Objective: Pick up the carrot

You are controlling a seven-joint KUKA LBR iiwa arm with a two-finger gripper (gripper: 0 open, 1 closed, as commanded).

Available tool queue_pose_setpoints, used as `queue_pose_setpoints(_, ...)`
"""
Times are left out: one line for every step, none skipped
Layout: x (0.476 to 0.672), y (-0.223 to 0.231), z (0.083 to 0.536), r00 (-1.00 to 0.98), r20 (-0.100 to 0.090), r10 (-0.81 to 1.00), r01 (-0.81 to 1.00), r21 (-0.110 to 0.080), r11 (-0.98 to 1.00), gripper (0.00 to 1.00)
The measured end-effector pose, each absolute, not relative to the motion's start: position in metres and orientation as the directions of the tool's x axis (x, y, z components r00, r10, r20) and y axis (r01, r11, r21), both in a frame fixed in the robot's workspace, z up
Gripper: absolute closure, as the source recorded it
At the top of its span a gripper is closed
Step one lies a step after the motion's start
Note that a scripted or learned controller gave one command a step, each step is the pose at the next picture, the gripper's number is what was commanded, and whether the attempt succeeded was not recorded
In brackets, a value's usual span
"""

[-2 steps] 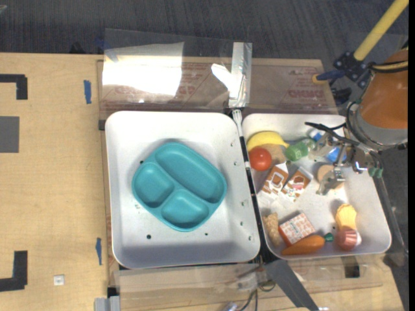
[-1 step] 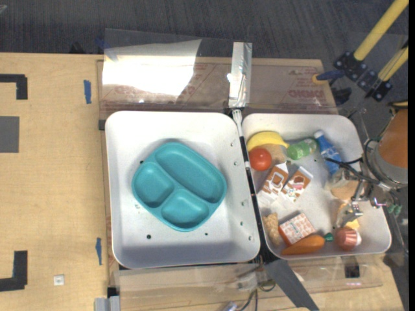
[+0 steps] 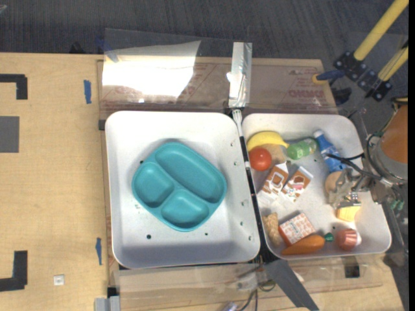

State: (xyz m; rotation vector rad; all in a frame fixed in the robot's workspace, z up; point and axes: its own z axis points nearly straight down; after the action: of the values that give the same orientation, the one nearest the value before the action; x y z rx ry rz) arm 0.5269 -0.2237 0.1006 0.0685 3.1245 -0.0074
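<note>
The carrot [image 3: 303,244] is orange with a green tip and lies flat along the near wall of the right bin [image 3: 375,238], its tip pointing right. My gripper [image 3: 347,193] hangs over the right side of that bin, up and to the right of the carrot and well apart from it. Nothing of the carrot is near it. A yellow block [image 3: 349,213] and a brown round piece [image 3: 334,183] lie just under and beside the gripper.
A red-patterned box [image 3: 296,227] and a biscuit [image 3: 270,226] touch the carrot's far side; a pink-red ball [image 3: 348,240] sits at its tip. Banana [image 3: 266,138], tomato [image 3: 260,159], green item [image 3: 299,150] and blue item [image 3: 327,152] lie farther back. The left bin [image 3: 123,141] holds a teal divided plate [image 3: 179,185].
</note>
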Motion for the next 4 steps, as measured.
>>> queue_pose_setpoints(0.531, -0.18, 0.161, -0.956, -0.01, 0.293, 0.293, 0.001, 0.956, 1.0)
queue_pose_setpoints(0.505, -0.158, 0.277, -0.915, -0.016, 0.402, 0.402, 0.003, 0.916, 1.0)
queue_pose_setpoints(0.547, -0.143, 0.188, -0.841, 0.005, 0.541, 0.541, 0.0, 0.841, 1.0)
queue_pose_setpoints(0.61, -0.154, 0.176, -0.775, -0.005, 0.632, 0.632, 0.002, 0.775, 1.0)
